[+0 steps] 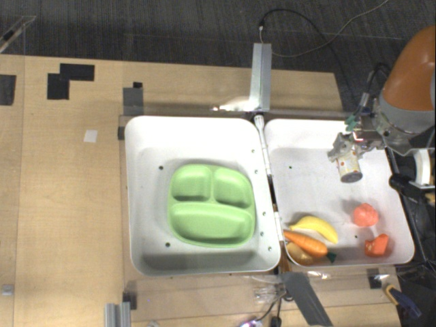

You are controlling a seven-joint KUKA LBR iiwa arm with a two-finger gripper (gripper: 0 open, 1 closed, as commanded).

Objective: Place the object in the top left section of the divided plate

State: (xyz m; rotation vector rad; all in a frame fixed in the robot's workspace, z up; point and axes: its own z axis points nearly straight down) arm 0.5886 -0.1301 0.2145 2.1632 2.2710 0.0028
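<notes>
A green divided plate [210, 205] lies in the left bin [146, 182], with two small sections at its far side and one large section at its near side. All three sections look bare. My gripper [349, 165] hangs over the far right part of the right bin [306, 155], well away from the plate. In the right bin's near part lie a yellow banana [317, 227], an orange carrot [305, 242], a brownish piece [298, 253] under the carrot, a pink-red round fruit [366, 215] and a red-orange pepper-like piece [377, 245].
A metal post [261, 77] stands behind the seam between the bins. A black cable [306, 29] runs across the dark floor at the back. The arm's orange band [412, 73] fills the upper right. Bare wooden bench lies left of the bins.
</notes>
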